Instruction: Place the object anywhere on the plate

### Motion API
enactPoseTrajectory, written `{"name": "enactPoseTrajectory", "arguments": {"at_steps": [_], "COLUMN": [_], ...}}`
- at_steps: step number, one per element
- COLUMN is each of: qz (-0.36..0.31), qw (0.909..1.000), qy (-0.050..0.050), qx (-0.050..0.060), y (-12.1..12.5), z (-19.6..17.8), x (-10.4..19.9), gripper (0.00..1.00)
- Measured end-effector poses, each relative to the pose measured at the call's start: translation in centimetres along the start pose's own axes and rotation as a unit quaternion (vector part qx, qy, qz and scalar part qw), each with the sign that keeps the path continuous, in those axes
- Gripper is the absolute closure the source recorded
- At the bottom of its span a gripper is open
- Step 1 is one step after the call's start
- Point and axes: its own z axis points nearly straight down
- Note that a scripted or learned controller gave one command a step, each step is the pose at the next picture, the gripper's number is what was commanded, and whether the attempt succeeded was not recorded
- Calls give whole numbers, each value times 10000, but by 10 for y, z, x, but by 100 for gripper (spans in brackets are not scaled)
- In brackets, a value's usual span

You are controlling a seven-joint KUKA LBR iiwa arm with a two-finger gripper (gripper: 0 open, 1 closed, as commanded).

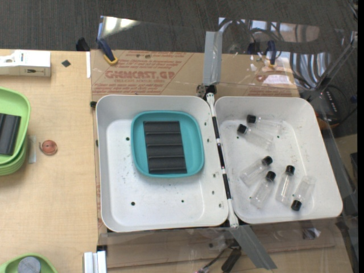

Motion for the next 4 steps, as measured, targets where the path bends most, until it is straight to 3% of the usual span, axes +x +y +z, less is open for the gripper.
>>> {"name": "enactPoseTrajectory", "arguments": {"at_steps": [4], "qz": [0], "qw": [10000], "qy": [-2], "qx": [2], "y": [0], "z": [0], "x": [0], "gripper": [0]}}
